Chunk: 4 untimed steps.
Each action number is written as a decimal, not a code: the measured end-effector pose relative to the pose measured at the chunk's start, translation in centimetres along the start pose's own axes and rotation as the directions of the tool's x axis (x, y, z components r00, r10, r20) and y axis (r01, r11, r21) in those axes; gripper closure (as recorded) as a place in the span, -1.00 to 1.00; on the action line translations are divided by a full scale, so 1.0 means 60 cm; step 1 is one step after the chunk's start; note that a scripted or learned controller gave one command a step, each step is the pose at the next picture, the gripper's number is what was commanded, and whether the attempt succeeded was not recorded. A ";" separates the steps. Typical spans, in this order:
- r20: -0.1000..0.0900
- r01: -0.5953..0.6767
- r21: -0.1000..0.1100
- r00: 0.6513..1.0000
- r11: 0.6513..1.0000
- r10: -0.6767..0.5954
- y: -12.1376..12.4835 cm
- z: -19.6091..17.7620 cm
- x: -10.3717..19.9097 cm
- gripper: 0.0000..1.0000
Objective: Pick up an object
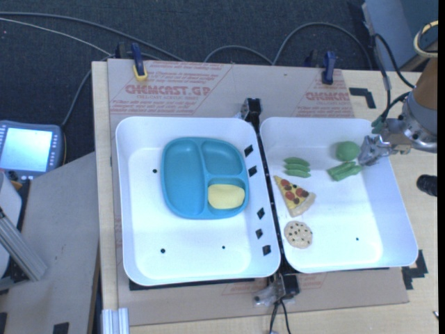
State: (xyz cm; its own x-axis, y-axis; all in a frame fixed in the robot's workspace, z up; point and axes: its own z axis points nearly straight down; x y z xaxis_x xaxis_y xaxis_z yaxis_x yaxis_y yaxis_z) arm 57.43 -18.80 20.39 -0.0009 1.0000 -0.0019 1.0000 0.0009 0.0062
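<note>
Two white bins sit side by side on a cardboard-topped bench [208, 75]. Nearest the viewer in the right bin [368, 235] lies a cookie [299, 234], then a pizza slice [293, 194], then a green pod [297, 165]. Farther back, a long green piece [343, 171] lies with its long axis running from about 8 to 2 o'clock; its upper end meets the gripper [368, 152], which sits just at its 2 o'clock. Whether the claw is open or closed cannot be told (the tips are too small to read). A round green piece [347, 149] lies just at 9 o'clock of the claw. In the left bin [139, 242] rests a blue tray [191, 176] holding a yellow item [227, 196]. Dark carpet and cables surround the bench.
</note>
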 end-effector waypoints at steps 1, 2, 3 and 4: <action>0.000 0.001 0.000 1.000 1.000 -0.001 0.000 -0.078 0.012 1.00; -0.005 0.006 0.006 1.000 1.000 -0.006 0.002 -0.091 0.103 1.00; -0.005 0.005 0.009 1.000 1.000 -0.005 -0.004 -0.068 0.202 1.00; -0.005 0.004 0.010 1.000 1.000 -0.004 0.005 -0.050 0.281 1.00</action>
State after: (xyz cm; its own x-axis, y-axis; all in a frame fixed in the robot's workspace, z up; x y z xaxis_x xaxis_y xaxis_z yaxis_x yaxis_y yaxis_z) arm 57.70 -1.95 23.34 -0.0053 1.0000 0.0033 1.0000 0.0053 -0.0038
